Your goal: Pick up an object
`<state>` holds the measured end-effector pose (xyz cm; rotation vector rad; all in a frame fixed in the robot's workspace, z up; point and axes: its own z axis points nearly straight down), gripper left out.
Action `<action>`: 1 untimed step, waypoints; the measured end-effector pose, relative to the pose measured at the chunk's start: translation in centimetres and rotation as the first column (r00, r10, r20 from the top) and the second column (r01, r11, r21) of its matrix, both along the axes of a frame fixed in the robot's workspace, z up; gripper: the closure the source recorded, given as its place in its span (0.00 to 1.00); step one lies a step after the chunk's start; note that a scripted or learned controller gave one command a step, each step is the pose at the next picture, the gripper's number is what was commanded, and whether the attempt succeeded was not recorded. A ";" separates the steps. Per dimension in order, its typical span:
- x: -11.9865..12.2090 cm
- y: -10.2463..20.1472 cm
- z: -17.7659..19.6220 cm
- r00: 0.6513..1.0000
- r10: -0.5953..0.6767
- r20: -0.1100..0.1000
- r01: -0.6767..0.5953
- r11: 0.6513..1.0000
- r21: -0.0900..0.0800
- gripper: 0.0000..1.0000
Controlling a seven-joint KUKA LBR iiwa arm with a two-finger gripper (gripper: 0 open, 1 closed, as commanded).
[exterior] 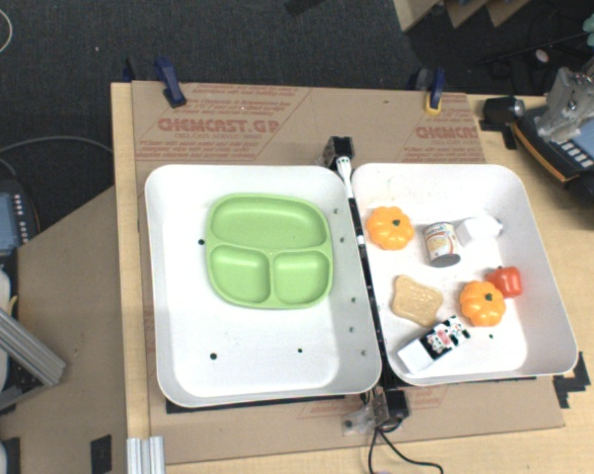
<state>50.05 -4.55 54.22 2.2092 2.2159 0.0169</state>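
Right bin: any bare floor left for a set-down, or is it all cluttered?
The right bin is bare along the back wall, above the pumpkin and can, and in the near-right corner. It is crowded around the bread, second pumpkin and black-and-white piece.

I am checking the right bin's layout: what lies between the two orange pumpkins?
In the camera view, the small can lies roughly between the upper pumpkin and the lower pumpkin, slightly above the direct line; the toast slice sits just below it.

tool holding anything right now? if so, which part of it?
Nothing is seen held. The arm sits at the upper right, off the bins; its tool can't be made out. All objects lie loose in the right bin, none lifted.
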 end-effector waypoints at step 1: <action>-2.3 0.5 -10.5 1.000 -0.004 -0.027 0.004 1.000 0.002 1.00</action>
